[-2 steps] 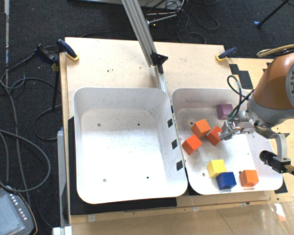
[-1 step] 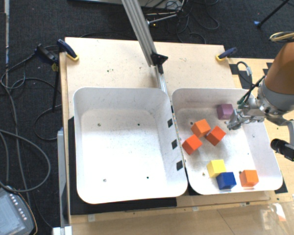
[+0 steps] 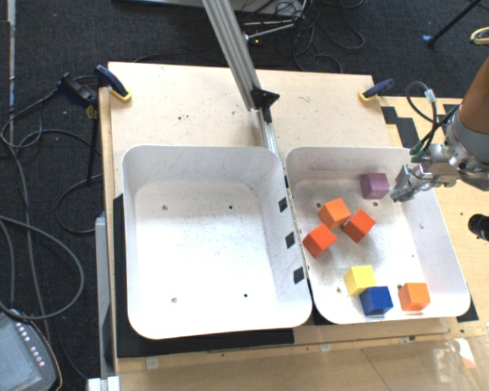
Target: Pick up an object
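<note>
The gripper [image 3: 407,184] hangs just right of the purple cube [image 3: 375,185]; its jaw state I cannot tell. It should centre above the cube before descending.

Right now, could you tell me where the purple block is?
The purple block sits near the right bin's far wall, just left of the gripper, above the orange blocks.
</note>
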You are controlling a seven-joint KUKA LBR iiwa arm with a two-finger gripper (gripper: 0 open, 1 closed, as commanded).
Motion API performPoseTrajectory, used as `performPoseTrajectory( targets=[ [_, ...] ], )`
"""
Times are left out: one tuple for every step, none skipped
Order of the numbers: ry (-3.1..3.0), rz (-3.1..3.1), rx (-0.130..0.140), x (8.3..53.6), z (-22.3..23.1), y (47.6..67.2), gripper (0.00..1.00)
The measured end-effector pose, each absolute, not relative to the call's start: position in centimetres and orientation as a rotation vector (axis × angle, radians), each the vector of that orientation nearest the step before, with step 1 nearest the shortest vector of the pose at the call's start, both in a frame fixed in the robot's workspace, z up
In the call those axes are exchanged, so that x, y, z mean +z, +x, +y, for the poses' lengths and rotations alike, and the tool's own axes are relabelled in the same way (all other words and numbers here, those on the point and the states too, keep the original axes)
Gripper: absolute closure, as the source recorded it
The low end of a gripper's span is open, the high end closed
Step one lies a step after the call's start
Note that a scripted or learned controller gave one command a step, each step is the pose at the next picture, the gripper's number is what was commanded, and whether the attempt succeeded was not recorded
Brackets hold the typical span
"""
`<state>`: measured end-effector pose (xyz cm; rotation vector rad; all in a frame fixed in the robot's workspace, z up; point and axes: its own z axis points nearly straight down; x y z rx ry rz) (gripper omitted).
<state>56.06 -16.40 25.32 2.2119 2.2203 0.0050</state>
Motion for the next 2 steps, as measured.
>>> performPoseTrajectory(
  targets=[
    [2.213,2.230,0.002,24.7,-11.0,57.3,1.00],
    [2.214,2.232,0.001,23.4,-5.8,57.5,1.00]
  ],
)
